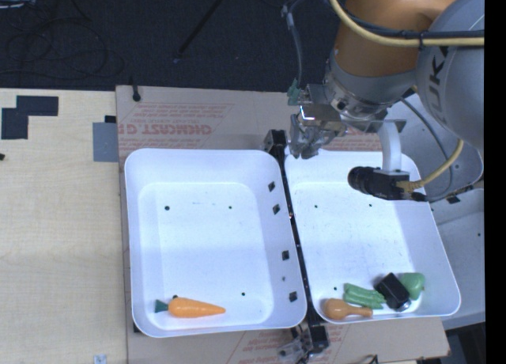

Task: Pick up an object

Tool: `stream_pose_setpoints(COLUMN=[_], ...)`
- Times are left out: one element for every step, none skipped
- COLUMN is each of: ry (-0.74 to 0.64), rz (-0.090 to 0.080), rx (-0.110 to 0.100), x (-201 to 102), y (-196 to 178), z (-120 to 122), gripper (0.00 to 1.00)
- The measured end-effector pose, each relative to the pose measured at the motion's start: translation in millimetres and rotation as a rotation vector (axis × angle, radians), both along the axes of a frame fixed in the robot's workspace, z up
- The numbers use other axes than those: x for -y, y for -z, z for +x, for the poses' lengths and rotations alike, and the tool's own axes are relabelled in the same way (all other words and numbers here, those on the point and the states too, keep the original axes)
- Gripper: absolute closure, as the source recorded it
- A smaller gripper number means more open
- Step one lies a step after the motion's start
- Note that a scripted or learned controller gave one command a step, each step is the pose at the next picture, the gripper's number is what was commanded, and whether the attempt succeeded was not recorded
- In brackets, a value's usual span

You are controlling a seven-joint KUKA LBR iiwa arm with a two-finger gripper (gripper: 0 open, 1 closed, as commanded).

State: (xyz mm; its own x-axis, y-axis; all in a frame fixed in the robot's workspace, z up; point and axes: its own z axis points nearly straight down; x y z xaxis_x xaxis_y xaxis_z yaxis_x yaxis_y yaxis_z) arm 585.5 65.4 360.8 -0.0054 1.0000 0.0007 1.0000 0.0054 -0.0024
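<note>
My gripper (304,147) hangs high over the back left corner of the right bin (371,228), close to the divider between the bins. Nothing shows beneath it or in it. An orange carrot (196,307) with a green tip lies in the front of the left bin (150,228). At the right bin's front edge lie an orange pear-shaped toy (345,309), a green pod-like piece (364,295), a small black block (392,290) and a green lump (413,281), packed close together.
The grey arm with its orange band (395,6) covers the upper right. A black cylinder (379,182) on a white bracket juts over the right bin's back. Cardboard (198,117) lies under both bins; a wooden bench (55,228) lies to the left.
</note>
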Motion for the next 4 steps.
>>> stream_pose_setpoints(ry=[0.007,-0.001,0.007,0.006], rz=[-0.002,0.0,-0.003,-0.001], rx=[0.005,-0.009,-0.006,0.001], x=[44.5,-29.0,-4.5,2.8], y=[-32.3,33.9,103.7,95.3], z=[38.2,-2.1,35.0,59.0], gripper=[1.0,1.0,1.0,1.0])
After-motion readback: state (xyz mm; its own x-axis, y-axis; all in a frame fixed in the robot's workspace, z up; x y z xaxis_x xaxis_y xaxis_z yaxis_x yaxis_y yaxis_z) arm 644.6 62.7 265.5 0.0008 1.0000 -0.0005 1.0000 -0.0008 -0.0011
